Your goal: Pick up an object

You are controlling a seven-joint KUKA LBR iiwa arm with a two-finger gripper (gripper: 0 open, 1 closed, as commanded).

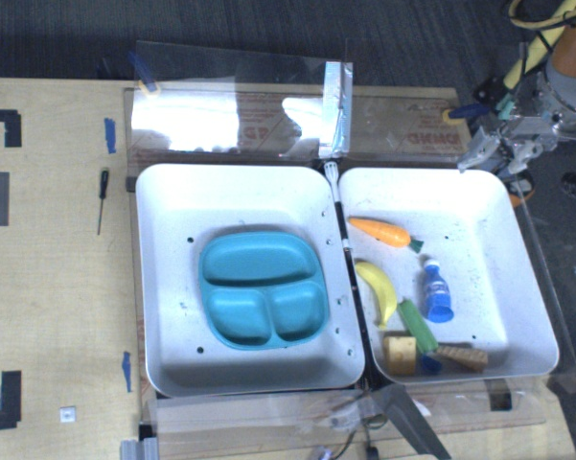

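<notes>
Carrot (380,232), banana (380,291) and little blue bottle (436,294) are all sitting in the right bin (479,199). Arm's gripper (499,149) is hanging over its top-right corner, can't tell how the jaws are set.

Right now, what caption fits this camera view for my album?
Gripper above right bin's corner; carrot, banana, bottle inside; blue tray in left bin.

From my remote seat I log: pale wooden bench (48,286) with black corner marks and blue tape strips, dark carpeted floor (268,8) beyond, glare on clear back panel (230,113).
</notes>
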